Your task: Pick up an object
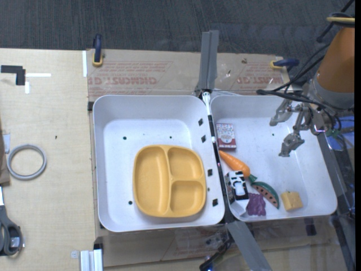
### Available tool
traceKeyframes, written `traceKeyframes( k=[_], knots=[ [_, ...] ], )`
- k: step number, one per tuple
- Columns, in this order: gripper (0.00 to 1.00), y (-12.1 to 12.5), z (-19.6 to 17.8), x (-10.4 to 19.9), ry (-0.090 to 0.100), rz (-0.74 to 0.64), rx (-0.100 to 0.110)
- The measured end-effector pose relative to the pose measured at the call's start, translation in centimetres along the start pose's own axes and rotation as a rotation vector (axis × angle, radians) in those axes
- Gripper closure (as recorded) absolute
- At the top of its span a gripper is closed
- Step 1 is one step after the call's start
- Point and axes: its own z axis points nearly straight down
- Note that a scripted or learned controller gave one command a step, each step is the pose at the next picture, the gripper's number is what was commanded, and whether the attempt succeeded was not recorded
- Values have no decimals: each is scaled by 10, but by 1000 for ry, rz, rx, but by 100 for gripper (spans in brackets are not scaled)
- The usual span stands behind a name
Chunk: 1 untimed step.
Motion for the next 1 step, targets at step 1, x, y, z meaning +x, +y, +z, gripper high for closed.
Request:
traceKeyframes(
  k=[1],
  knots=[
    [0, 38, 108, 18, 0, 198, 0]
  ],
)
